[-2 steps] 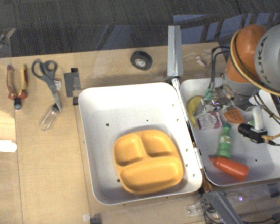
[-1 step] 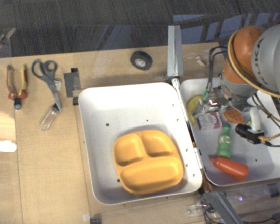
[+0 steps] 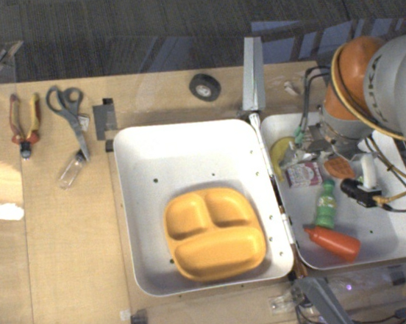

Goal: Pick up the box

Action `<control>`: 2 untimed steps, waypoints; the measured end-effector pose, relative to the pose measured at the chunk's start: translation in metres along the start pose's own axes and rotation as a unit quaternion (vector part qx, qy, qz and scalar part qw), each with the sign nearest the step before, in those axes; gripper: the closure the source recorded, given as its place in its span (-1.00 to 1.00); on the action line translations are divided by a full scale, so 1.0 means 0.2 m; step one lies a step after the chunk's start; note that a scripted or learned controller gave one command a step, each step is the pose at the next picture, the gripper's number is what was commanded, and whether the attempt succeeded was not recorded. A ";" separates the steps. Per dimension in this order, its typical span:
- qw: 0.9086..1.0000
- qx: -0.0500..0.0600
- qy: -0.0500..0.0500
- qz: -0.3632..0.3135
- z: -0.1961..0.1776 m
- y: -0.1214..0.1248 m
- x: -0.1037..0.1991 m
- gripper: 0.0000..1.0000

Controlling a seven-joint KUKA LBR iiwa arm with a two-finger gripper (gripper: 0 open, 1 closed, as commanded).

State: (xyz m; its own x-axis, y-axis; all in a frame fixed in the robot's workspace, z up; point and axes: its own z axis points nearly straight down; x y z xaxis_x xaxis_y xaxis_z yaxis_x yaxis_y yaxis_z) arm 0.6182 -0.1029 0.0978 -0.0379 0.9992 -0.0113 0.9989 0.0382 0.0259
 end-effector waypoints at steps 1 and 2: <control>1.000 -0.001 -0.002 -0.001 0.00 -0.03 0.02 -1.00; 1.000 -0.005 -0.001 -0.003 -0.06 -0.02 0.03 1.00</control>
State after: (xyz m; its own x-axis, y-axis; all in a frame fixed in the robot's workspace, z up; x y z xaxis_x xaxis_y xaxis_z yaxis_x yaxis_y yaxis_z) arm 0.6139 -0.0978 0.1092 -0.0437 0.9989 -0.0138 0.9984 0.0442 0.0353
